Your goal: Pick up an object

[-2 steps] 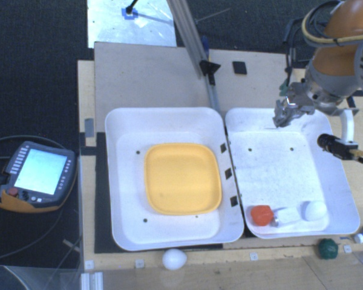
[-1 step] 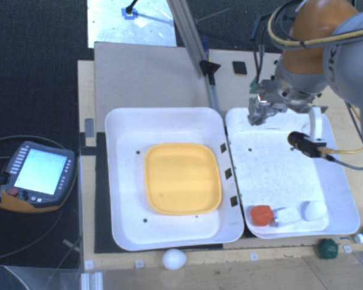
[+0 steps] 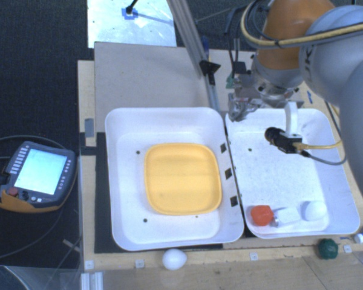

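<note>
The hand [image 3: 238, 110] hovers over the right bin's [image 3: 290, 180] far left corner, and I cannot tell its state; orange object [image 3: 261, 215] lies well apart.

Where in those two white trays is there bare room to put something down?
The right bin is bare across its middle, between the gripper at its far corner and the orange object, white piece and white ball crowding its near edge. In the left bin, the yellow plate leaves bare margins.
</note>
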Controlling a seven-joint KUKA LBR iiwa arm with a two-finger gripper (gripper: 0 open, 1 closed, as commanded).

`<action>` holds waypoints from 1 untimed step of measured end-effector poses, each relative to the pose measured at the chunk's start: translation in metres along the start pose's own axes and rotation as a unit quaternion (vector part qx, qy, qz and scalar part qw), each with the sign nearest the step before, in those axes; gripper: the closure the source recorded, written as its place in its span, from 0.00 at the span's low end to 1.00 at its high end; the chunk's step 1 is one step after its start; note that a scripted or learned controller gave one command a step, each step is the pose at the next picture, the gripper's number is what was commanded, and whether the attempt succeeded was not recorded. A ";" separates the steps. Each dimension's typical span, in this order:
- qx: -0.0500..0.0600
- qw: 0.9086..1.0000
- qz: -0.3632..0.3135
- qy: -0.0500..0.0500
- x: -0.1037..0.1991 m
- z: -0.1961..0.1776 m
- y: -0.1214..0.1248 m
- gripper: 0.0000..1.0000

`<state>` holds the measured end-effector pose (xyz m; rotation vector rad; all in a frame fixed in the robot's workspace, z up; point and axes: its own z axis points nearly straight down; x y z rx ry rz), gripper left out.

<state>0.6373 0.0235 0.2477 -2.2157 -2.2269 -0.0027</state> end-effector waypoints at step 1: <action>0.000 1.000 0.000 0.000 0.047 0.010 -0.004 1.00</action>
